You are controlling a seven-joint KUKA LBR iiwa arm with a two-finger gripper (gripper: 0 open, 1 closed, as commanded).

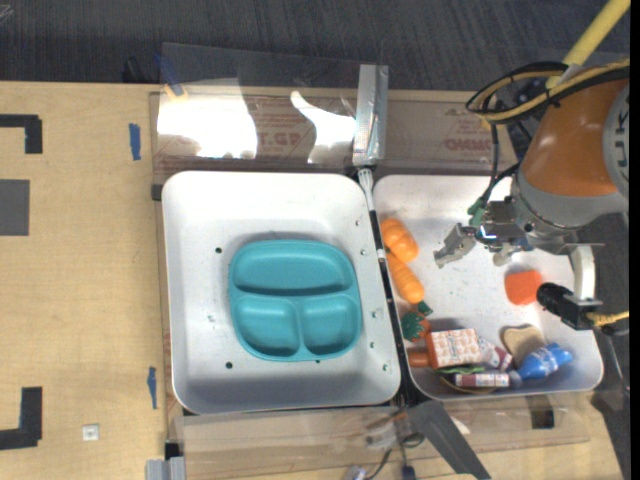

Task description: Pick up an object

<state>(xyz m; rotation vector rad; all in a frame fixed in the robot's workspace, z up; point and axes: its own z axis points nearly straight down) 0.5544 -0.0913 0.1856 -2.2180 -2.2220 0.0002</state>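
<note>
**benchwatcher:** Your pickable stuff is all in the shallow white right-hand bin (440, 193). Two orange carrot-shaped toys (402, 258) lie end to end along its left wall. A round orange ball (522, 287) sits towards the right side. Along the front edge there's a red-and-white printed carton (458, 347), a thin red-and-white tube (484, 378) just in front of it, a tan heart-shaped piece (520, 340) and a blue plastic bottle with a white cap (543, 362), all packed close together.

**gripguy42:** And your hand?

**benchwatcher:** The grey two-finger hand (455, 247) hangs over the bare middle of that bin, between the carrots and the ball, fingers pointing left. Nothing's between them that I can see. As for how far apart they are, honestly can't tell from this angle, they blur into one grey shape.

**gripguy42:** What about the rest?

**benchwatcher:** Your grey arm with the orange band (575, 158) comes in from the right, with yellow and black cables (520, 88) looping above it. The shallow white left-hand bin (190, 268) holds a teal three-compartment plastic tray (294, 297), sitting flat in the middle. Both bins rest on the light wooden desk (70, 268), with a shiny clear sheet (260, 123) standing behind them.
</note>
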